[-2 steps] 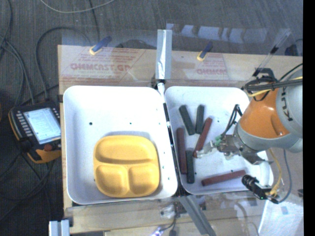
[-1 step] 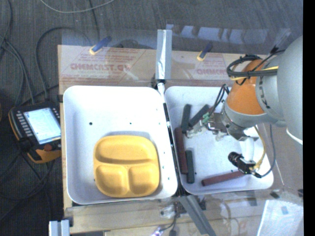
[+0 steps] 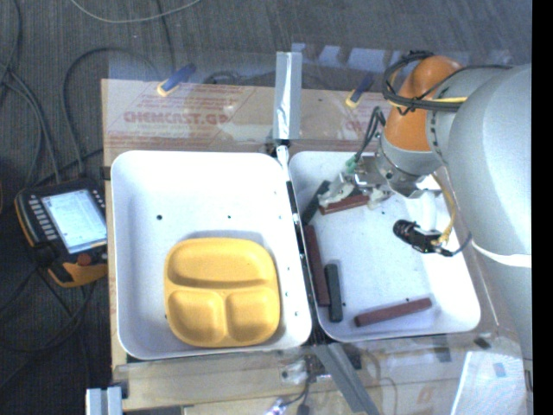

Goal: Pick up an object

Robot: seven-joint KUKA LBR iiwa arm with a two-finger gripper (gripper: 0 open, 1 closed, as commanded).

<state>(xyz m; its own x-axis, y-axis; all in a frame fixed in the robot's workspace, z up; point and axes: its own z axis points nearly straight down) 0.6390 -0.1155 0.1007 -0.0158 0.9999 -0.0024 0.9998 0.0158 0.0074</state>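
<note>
2 white bins [image 3: 130, 232], 1 yellow tray [image 3: 224, 290], 4 dark sticks [image 3: 392, 312].

Gripper [image 3: 361, 180] is sitting at right bin's [image 3: 449, 314] far end. Sticks [image 3: 393, 311] are lying nearer the camera; divided tray [image 3: 224, 290] is lying leftward, in left bin [image 3: 143, 197].

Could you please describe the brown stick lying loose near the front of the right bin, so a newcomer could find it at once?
Start at the right bin, the one under the arm. Near its front edge lies the reddish-brown stick, almost crosswise. The dark bar to its left runs front to back instead.
</note>
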